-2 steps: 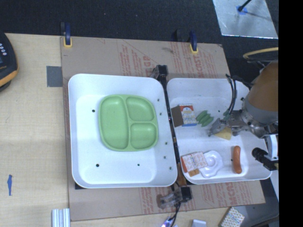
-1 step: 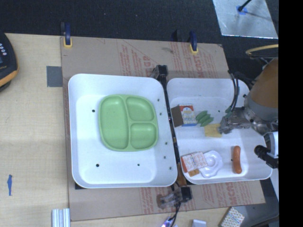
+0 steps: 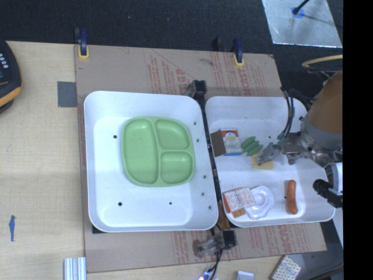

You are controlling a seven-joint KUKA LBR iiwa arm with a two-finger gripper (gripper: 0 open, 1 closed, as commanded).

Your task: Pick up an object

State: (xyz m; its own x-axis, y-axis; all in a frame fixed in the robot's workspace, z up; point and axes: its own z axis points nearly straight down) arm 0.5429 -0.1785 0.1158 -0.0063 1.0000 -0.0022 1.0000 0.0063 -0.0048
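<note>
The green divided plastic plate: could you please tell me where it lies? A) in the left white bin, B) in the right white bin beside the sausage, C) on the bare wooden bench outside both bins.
A: the green divided plastic plate rests on the floor of the left white bin, while the orange sausage lies in the right white bin.
</note>
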